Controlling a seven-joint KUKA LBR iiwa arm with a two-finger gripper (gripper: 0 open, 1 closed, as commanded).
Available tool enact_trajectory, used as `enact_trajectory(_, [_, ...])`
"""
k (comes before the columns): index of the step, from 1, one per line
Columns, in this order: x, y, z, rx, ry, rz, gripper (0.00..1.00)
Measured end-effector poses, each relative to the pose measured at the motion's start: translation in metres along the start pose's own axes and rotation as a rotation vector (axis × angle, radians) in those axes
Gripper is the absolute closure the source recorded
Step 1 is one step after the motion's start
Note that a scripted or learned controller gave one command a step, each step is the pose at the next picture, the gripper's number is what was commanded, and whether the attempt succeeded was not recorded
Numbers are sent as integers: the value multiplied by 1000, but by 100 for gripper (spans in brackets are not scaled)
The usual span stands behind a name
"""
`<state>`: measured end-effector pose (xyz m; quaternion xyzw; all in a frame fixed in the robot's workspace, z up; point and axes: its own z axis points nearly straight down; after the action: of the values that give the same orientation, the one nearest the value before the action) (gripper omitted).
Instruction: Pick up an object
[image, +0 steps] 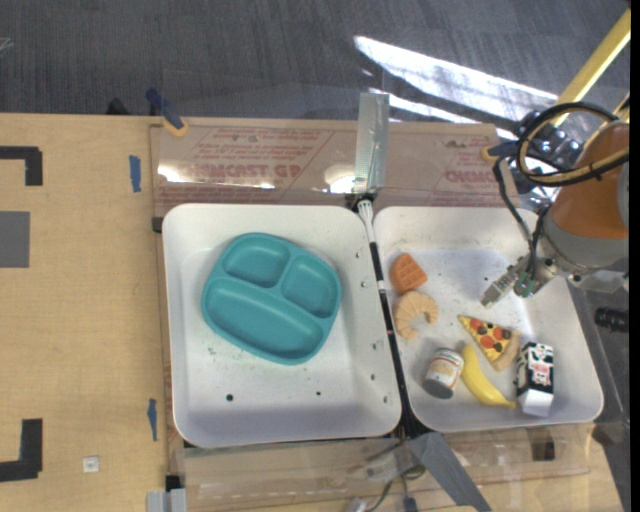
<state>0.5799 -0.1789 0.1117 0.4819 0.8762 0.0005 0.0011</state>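
Camera view has the gripper (512, 287) low in the right bin (585, 405), fingers slightly spread and pinching nothing. Just below it lies the pizza slice (487, 338), then the banana (480, 381), milk carton (536, 377), can (442, 371), croissant (414, 312) and an orange piece (406, 271). Nothing is lifted yet; the grasp looks still to come.

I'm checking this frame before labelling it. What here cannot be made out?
- Two-finger gripper, camera view: too small and blurred to read its finger gap.
- Grey arm with orange band: cut off by the right edge.
- Small can with beige label: print too small to read.
- Black-and-white carton: markings too small.
- Yellow banana: its upper end lies behind the can.
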Motion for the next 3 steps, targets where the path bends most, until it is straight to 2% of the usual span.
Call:
enact_trajectory(1, [87, -30, -89, -3, -3, -265, 100])
enact_trajectory(2, [151, 15, -173, -9, -6, -382, 100])
enact_trajectory(3, [169, -10, -143, -2, -2, -728, 100])
